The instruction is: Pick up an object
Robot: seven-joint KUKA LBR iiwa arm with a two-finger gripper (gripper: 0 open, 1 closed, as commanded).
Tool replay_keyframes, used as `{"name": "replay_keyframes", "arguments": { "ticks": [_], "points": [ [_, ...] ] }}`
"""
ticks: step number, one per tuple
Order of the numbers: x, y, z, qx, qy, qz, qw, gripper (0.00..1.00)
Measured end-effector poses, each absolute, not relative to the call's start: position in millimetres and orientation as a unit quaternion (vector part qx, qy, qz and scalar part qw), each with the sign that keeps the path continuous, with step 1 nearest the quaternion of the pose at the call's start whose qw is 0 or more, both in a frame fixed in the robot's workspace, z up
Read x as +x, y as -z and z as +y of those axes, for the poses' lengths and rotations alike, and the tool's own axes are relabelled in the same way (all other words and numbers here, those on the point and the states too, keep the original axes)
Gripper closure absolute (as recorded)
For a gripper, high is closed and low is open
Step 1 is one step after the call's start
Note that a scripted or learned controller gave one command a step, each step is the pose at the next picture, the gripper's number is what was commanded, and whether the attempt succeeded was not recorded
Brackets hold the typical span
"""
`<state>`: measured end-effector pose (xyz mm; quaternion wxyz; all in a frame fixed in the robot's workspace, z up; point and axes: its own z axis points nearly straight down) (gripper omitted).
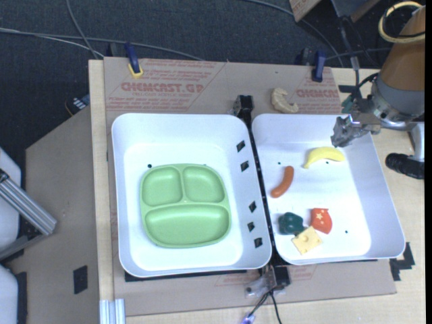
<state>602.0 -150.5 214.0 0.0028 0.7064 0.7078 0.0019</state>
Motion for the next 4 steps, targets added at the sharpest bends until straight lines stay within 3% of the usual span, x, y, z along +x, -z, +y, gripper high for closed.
{"name": "replay_keyframes", "arguments": {
  "ticks": [1,2,4],
  "points": [
    [603.2,-248.8,-150.4,0.706,-0.0016,0.708,0.002,1.0],
    [602.0,-240.5,-101.6,0.705,0.0,0.709,-0.002,1.0],
    [623.8,-236.0,2.8,0.705,-0.0017,0.709,0.0,1.0]
  ]
}}
